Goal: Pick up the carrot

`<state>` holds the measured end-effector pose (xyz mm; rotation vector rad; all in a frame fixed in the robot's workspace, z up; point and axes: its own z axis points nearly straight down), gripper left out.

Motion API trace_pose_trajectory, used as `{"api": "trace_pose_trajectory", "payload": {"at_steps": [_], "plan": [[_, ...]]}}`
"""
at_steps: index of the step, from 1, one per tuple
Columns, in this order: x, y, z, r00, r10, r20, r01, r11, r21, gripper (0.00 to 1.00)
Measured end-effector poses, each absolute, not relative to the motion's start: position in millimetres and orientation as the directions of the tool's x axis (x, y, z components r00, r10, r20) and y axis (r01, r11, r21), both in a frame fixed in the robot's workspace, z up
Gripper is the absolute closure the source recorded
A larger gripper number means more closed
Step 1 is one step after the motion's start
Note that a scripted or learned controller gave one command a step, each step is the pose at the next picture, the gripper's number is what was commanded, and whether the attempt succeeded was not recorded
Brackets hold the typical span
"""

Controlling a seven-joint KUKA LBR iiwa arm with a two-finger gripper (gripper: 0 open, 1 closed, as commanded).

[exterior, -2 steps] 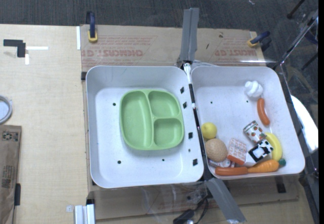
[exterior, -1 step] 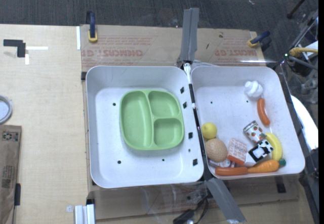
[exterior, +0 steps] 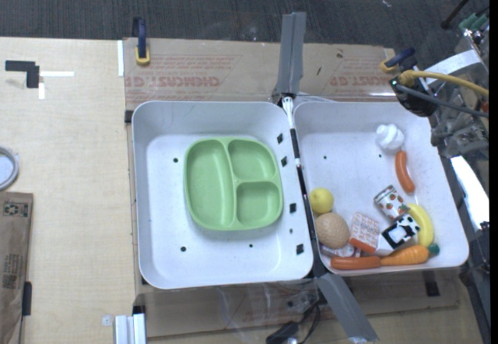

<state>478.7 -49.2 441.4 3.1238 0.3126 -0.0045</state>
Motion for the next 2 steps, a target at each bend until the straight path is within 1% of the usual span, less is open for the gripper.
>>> {"api": "trace_pose_trajectory", "payload": {"at_steps": [2], "plan": [[481.3,-49.1,458.6,0.981,0.195,-0.01,0.195,-0.981,0.007,1.0]]}}
